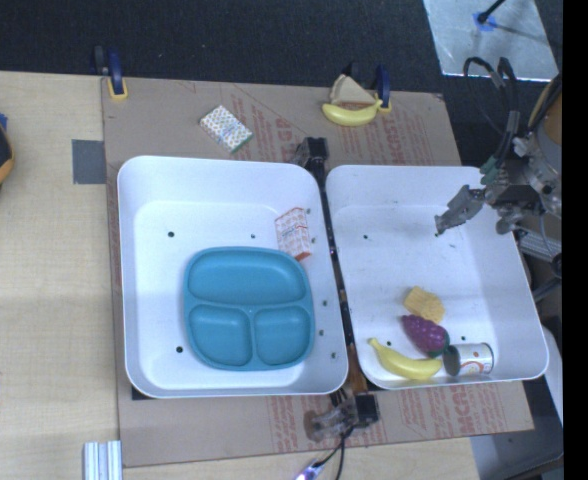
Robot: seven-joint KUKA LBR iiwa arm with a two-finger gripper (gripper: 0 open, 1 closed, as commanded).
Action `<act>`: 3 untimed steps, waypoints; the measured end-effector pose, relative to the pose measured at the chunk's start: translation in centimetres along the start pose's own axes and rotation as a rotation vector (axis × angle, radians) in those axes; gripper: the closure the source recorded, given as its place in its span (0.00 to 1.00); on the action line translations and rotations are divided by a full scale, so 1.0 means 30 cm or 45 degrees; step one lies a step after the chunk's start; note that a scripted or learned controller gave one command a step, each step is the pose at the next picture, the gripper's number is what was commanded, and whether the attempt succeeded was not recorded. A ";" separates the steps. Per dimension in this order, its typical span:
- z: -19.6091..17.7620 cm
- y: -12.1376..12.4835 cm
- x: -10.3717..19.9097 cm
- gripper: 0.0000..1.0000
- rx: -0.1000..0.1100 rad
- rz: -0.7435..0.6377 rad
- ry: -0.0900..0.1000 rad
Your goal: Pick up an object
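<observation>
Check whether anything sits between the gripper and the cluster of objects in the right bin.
Nothing visible does. The gripper hangs over the upper part of the right bin, and bare white floor lies between it and the yellow block, purple item, banana and can.

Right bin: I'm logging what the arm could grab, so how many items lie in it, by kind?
In the right bin:
Banana: 1
Purple item, maybe an eggplant: 1
Yellow block: 1
Can: 1
Total: 4
</observation>
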State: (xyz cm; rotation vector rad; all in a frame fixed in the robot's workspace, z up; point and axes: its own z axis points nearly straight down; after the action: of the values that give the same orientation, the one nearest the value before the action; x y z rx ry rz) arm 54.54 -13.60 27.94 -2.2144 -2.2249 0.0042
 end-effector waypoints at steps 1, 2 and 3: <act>0.359 -0.111 0.042 0.00 0.002 -0.001 0.000; 0.629 -0.116 0.022 0.00 0.002 -0.001 0.000; 0.594 -0.115 0.018 1.00 0.002 -0.004 -0.002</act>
State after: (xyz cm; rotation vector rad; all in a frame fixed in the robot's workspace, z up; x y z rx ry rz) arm 51.02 -13.07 10.14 -2.2108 -2.2283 0.0072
